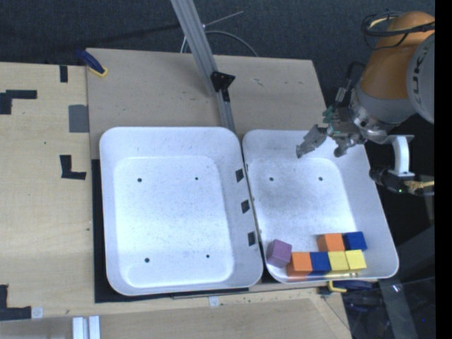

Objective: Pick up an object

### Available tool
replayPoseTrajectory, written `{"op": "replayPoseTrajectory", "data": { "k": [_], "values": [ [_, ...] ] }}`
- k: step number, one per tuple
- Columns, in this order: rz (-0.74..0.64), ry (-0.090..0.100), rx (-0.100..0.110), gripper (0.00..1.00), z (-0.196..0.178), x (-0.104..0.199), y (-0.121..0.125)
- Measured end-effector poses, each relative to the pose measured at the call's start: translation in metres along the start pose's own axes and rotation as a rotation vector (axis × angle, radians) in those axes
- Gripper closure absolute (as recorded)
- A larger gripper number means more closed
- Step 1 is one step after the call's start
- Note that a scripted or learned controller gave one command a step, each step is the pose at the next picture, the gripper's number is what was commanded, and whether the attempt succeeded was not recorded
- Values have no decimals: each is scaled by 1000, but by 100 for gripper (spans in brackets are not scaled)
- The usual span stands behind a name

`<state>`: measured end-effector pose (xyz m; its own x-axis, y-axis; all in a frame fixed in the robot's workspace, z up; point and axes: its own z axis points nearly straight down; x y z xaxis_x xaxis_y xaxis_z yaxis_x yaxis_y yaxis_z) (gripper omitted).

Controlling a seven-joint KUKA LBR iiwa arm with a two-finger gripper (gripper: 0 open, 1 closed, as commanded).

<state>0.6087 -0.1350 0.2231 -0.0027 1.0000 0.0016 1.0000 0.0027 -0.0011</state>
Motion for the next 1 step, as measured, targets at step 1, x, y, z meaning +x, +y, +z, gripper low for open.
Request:
{"op": "replayPoseTrajectory", "data": {
  "k": [1],
  "values": [
    [0, -1, 7, 0, 74, 26, 16]
  ]
}}
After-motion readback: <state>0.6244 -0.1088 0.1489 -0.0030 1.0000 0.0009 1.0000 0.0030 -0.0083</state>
